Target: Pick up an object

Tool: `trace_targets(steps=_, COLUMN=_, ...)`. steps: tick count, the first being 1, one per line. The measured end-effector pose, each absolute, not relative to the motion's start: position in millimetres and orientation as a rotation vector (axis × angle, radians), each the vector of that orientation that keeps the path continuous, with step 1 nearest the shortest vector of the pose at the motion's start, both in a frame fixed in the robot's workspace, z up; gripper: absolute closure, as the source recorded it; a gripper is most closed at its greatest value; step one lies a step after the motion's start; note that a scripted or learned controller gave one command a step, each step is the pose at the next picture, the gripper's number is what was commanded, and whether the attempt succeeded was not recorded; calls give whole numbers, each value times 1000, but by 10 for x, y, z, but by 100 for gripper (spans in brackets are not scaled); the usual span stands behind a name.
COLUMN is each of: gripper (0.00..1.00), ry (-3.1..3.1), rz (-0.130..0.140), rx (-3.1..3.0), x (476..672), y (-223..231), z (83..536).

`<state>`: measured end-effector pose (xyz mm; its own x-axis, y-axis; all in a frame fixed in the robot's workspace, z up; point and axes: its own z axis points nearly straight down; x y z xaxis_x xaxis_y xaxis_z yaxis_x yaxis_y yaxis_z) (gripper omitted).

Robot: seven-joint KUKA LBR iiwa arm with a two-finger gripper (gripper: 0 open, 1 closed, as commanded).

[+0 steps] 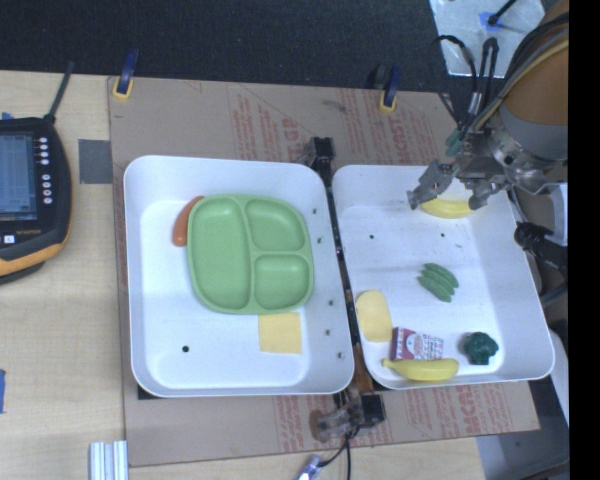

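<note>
I see my claw (448, 193) with its fingers spread wide at the far end of the right bin (540, 298), straddling a yellow banana (446, 208) that lies on the bin floor; nothing is pinched between them.

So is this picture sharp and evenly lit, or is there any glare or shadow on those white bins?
Camera view: mostly sharp, though small items like the carton are too soft to read. The left bin glares brightest along its left half, washing out detail. The green tray casts a soft shadow at its lower edge. The gripper darkens the right bin faintly, beside a yellow piece.
</note>
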<state>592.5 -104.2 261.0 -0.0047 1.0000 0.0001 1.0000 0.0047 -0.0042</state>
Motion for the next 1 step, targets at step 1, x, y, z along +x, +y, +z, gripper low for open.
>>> trace_targets(steps=1, gripper=0, ry=-2223, rz=8, rx=-2215, x=5624, y=-1677, z=1590)
